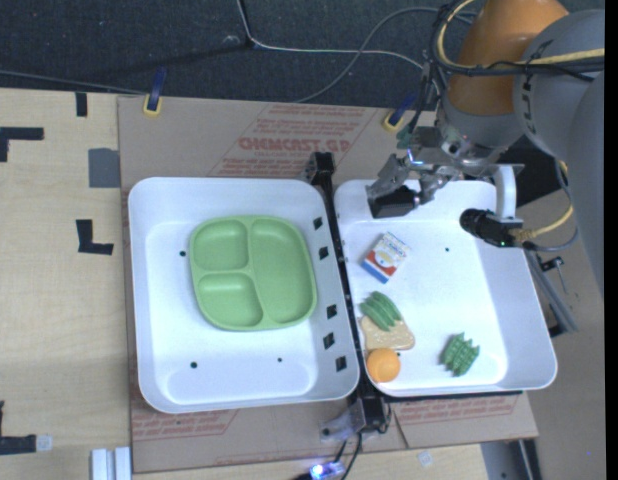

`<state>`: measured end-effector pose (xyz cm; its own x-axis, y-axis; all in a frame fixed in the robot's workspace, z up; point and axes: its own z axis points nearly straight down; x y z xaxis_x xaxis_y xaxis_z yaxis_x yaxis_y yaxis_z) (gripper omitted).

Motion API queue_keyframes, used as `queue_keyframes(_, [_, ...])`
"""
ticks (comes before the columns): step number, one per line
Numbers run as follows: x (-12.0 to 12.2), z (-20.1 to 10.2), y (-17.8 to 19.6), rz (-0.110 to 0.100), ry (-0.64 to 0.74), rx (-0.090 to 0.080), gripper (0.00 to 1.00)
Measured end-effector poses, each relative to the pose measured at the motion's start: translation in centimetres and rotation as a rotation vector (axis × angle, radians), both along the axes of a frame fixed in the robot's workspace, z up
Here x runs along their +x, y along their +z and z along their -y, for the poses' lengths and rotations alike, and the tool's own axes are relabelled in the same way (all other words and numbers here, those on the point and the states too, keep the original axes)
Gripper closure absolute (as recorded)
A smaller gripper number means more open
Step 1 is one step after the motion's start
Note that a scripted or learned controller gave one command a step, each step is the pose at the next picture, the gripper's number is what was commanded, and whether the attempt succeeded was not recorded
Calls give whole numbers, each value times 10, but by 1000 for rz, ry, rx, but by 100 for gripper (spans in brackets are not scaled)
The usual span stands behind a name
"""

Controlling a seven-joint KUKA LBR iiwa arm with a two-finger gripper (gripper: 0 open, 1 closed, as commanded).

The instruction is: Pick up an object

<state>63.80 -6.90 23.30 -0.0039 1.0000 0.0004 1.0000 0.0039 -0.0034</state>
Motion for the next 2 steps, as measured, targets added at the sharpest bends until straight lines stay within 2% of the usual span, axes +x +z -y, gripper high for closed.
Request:
queue_keyframes(1, [-13,-59,-10,0,1,0,100])
queue_keyframes(2, [-27,-115,-2,0,2,1,100])
